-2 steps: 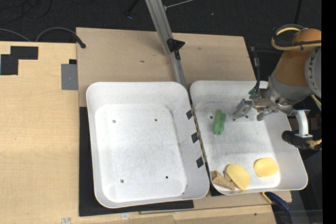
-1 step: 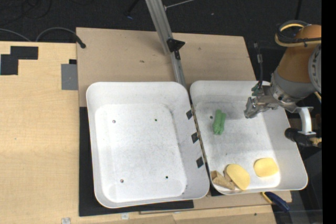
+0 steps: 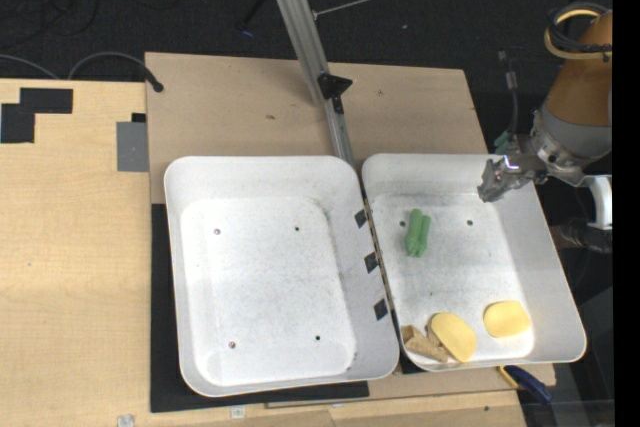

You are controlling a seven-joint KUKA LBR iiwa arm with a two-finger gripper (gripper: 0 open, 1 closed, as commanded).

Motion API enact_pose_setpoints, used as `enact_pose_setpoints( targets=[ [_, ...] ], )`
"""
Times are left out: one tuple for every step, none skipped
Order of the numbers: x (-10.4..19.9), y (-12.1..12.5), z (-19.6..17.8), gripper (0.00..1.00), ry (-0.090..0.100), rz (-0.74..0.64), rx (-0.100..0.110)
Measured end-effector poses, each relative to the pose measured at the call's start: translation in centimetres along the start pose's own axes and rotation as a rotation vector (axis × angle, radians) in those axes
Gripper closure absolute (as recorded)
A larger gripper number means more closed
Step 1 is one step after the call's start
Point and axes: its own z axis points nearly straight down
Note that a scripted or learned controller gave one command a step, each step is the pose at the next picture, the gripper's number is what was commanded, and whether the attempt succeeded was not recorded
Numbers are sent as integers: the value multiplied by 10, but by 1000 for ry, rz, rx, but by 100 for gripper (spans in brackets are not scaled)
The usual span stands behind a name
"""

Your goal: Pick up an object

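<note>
In the right bin (image 3: pixel 530 245) lie a green oblong piece (image 3: pixel 417 233) near its middle-left, a yellow oval object (image 3: pixel 455 336) and a yellow round object (image 3: pixel 507 319) near the front edge, and a small tan crumbly piece (image 3: pixel 424 345) at the front left corner. My gripper (image 3: pixel 496 179) hangs over the bin's far right corner, well apart from all of these. Nothing shows between its fingers, and they are too small to read.
The left bin (image 3: pixel 190 245) sits beside the right one, joined by black clips (image 3: pixel 371 261). A slanted aluminium rail (image 3: pixel 305 35) rises behind the bins. Light wooden bench surface lies to the left.
</note>
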Motion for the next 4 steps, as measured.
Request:
enact_pose_setpoints(
  targets=[
    [-1,1,-54,100,0,-2,0],
    [47,12,-47,100,3,-3,6],
    [108,18,-40,100,4,-4,8],
    [161,19,-50,100,3,-3,5]
  ],
)
